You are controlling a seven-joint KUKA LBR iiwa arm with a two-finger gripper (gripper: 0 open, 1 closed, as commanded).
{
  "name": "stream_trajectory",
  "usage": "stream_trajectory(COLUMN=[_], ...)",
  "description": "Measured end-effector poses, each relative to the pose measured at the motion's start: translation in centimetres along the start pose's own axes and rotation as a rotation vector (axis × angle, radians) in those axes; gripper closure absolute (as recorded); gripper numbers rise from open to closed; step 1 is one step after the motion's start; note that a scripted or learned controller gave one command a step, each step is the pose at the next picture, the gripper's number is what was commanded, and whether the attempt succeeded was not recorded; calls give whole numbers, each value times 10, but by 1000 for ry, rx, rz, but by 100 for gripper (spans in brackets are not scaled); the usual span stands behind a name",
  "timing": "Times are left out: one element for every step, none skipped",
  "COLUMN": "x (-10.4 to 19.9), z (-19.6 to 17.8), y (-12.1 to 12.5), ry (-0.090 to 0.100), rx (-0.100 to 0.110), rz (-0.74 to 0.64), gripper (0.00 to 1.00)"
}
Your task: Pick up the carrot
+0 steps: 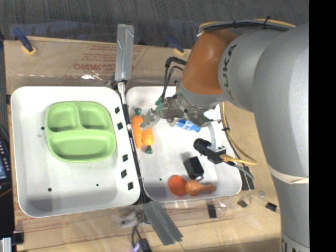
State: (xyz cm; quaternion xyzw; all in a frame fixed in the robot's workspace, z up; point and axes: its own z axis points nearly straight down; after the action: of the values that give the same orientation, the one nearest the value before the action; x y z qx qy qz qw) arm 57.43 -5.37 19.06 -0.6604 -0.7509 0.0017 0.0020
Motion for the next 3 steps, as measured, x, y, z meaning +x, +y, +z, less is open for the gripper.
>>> stream_trajectory(x=[-39,-46,-47], z=[100,98,88], y=[-20,10,10], ry=[-1,0,-1], rx=[-4,-4,-3], rz=[8,-64,-69], gripper=[0,0,100])
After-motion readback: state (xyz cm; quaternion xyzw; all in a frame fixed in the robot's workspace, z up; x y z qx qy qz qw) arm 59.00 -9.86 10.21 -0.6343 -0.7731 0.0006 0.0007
